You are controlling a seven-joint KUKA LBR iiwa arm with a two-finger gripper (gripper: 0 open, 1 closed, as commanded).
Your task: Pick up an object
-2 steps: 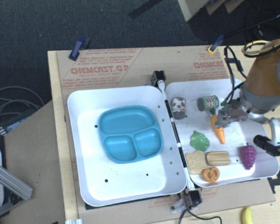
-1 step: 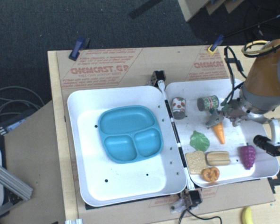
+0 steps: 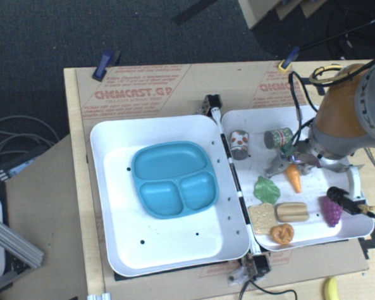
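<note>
Two shallow white bins sit side by side on the table (image 3: pixel 139 86), a brown board printed with red lettering. The left bin (image 3: pixel 108 202) holds a blue divided plate (image 3: pixel 174 178), which lies toward that bin's far half. The right bin (image 3: pixel 252 120) is crowded with small toy foods. Near its far left corner stands a small brown-and-white cup (image 3: pixel 239 143), and just beside it toward the right lies a green can (image 3: pixel 278 137) on its side. At the middle of this bin an orange carrot (image 3: pixel 294 178) lies, with a green leafy piece (image 3: pixel 266 190) near it on the left. Along the near edge lie a tan cracker (image 3: pixel 262 218), a bread roll (image 3: pixel 291 212), a brown pretzel (image 3: pixel 282 234) and, toward the near right corner, a purple bunch of grapes (image 3: pixel 332 212).

The arm, grey with an orange band, reaches over the right edge of the right bin, and the jaws (image 3: pixel 289 162) are low over the carrot's upper end, between the can and the carrot. Whether they are apart or together cannot be told, as the wrist covers them. A yellow banana (image 3: pixel 331 291) lies at the table's near right edge.
</note>
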